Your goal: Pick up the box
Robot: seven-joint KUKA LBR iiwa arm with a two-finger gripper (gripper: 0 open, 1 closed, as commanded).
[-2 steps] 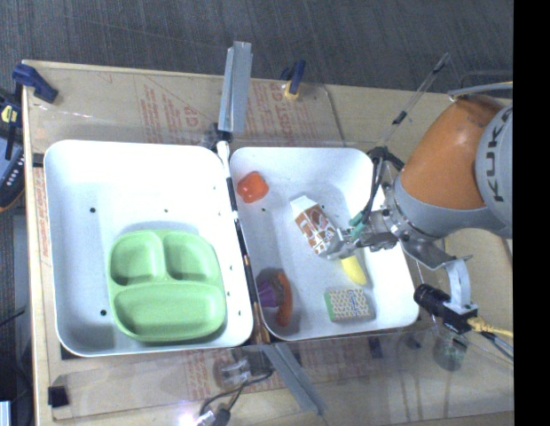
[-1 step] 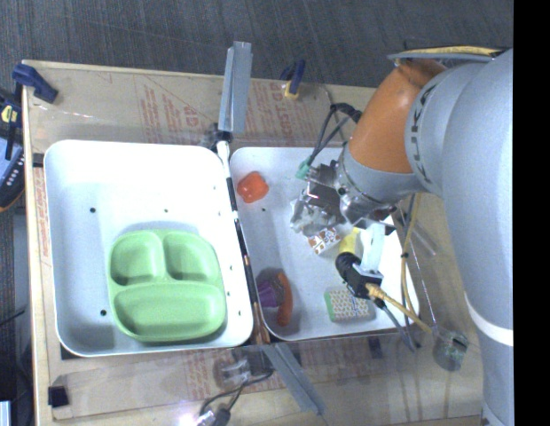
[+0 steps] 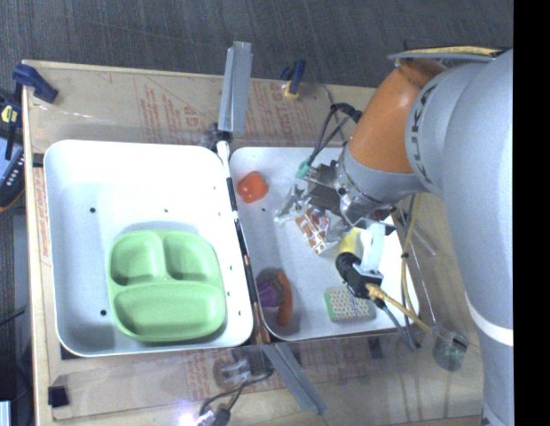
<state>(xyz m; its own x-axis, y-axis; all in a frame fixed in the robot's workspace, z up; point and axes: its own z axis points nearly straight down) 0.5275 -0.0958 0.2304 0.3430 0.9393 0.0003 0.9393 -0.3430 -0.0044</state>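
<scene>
In the right bin (image 3: 266, 162), a small flat box (image 3: 348, 304) with a green-and-white dotted top lies near the front right. My gripper (image 3: 303, 204) hangs low over the middle of this bin, well behind the box and apart from it. Right under the gripper lies a shiny crinkled packet (image 3: 312, 229) with orange and white print. The wrist hides how the gripper meets the packet.
An orange-red round thing (image 3: 252, 186) sits at the right bin's back left. A purple and orange item (image 3: 276, 295) lies at its front left. The left bin (image 3: 71, 176) bears a green divided tray (image 3: 166, 287). The arm covers the right bin's right side.
</scene>
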